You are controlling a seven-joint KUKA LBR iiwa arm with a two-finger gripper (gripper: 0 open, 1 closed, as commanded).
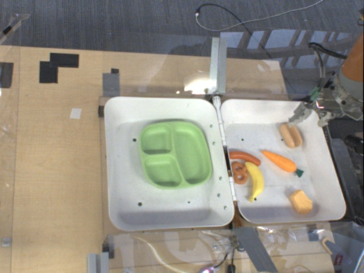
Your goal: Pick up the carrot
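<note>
Bread chunk (301, 201) sits below carrot (280, 161) (gripper (311, 110) hovers beyond, at bin's corner).

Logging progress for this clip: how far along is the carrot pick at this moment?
Nothing looks done yet. The carrot lies flat on the floor of the right bin, apart from the hot dog bun, sausage and banana. In hand: the claw sits over that bin's far right corner, beside the bun, away from the carrot. Left: moving to the carrot, gripping and lifting it.
</note>
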